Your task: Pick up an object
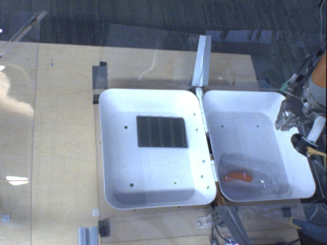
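While poised at the right bin's (pixel 245 98) far-right rim, gripper (pixel 288 117) state impossible to tell; orange object (pixel 238 176) lying near the front wall, well apart. Likely to slip: clear wrapping (pixel 255 177), wall crowding any descent.

Left bin (pixel 110 137): white, holds dark ribbed pad (pixel 161 131) lying flat nr centre.
Right bin (pixel 225 106): clear plastic bottle (pixel 250 176) w/ orange part, lying nr front wall.
Gripper (pixel 292 117): over right bin's right rim, apart from bottle.
Arm (pixel 318 88): at right edge, orange band visible.
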Robot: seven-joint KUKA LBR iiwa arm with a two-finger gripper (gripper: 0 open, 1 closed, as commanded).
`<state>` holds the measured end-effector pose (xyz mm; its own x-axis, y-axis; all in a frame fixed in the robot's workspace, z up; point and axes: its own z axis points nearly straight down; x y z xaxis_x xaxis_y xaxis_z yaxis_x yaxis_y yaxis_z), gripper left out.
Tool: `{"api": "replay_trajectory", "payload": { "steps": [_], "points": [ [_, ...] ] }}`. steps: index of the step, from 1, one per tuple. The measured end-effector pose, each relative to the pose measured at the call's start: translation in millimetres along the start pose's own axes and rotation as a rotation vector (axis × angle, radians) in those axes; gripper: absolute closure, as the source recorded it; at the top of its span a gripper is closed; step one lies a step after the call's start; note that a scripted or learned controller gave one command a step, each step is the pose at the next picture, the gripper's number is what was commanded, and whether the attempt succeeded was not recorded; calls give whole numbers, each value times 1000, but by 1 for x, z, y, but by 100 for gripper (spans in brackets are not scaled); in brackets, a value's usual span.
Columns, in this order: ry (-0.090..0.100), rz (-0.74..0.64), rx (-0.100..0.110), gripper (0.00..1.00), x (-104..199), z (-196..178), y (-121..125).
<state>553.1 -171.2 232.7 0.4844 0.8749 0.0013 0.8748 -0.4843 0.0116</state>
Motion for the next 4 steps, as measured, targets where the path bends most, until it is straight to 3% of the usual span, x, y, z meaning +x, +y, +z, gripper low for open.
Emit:
{"api": "replay_trajectory", "payload": {
  "steps": [1, 2, 3, 4],
  "points": [
    [-1, -58, 5, 100, 5, -3, 39],
    [-1, 171, 10, 100, 72, 62, -26],
    [1, -291, 3, 100, 32, -2, 66],
    [0, 40, 3, 100, 41, -69, 5]
  ]
}}
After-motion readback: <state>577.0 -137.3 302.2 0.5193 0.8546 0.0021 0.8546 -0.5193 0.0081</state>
